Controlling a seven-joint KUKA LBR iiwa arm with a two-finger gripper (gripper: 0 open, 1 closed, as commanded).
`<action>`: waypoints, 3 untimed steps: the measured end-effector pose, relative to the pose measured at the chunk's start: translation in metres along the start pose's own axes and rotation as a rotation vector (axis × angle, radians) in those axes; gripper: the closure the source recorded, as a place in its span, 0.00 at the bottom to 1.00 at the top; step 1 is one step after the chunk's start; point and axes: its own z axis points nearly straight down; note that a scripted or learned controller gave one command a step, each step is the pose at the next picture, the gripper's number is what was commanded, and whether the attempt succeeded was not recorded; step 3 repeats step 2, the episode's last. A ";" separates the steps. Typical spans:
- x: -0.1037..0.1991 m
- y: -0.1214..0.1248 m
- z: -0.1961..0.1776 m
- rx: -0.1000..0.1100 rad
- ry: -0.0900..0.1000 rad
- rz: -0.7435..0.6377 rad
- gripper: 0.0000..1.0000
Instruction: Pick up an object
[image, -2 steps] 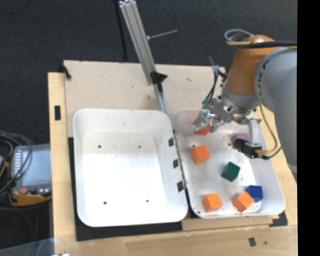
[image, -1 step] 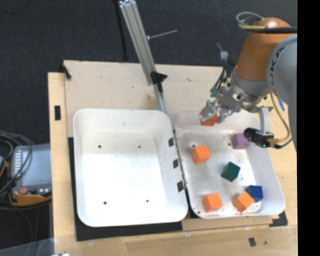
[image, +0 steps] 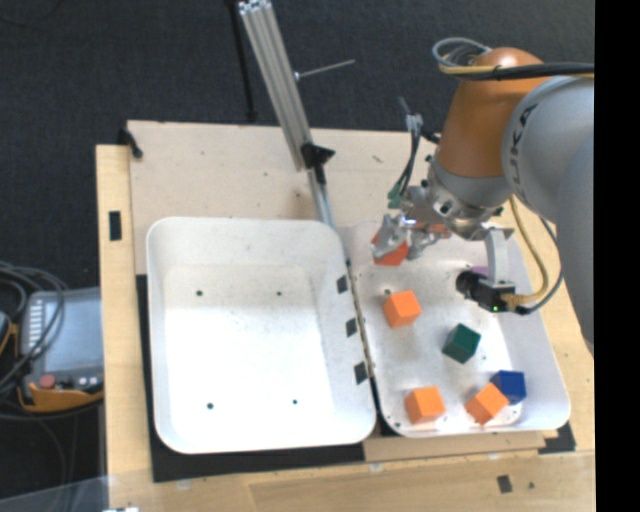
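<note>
While gripper (image: 398, 238) hovers, orange-red block (image: 391, 254) just beneath.

No text, label, brand, number or sign can be read anywhere in the frame. The grey device (image: 62, 340) at the left edge shows a pale panel, but nothing on it is legible. The dark marks on the arm's grey housing (image: 520, 150) at the upper right are too blurred to make out as letters.
</note>
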 end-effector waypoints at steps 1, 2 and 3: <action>0.054 0.000 -0.010 -0.003 0.002 -0.003 1.00; 0.116 -0.012 -0.015 0.000 0.002 -0.003 1.00; 0.116 -0.012 -0.015 0.000 0.002 -0.003 1.00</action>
